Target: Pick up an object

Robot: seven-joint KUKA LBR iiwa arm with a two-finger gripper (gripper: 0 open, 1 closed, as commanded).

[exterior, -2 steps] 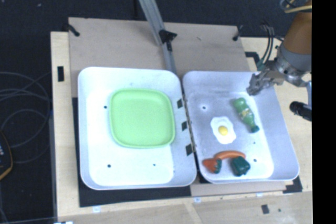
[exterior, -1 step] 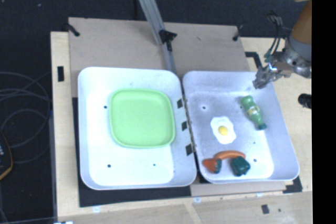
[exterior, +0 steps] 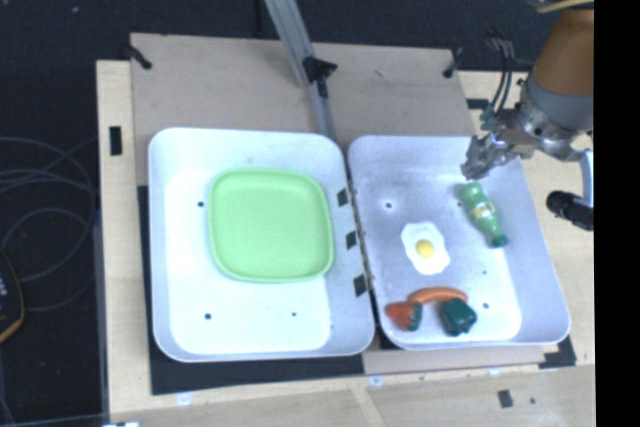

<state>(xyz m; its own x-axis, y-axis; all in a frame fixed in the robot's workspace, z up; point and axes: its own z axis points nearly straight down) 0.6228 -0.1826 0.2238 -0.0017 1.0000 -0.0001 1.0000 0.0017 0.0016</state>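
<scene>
Fixed overhead camera, slanted down on both bins; arm entering right

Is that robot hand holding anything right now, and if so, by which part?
Nothing. The hand hangs just above the green bottle's top end, with nothing between its fingers.

The right bin lies bare across its upper-left floor, whereas the green bottle, fried egg, hot dog, strawberry and dark green piece crowd its right and lower parts — the green plate fills the left bin's middle.
</scene>
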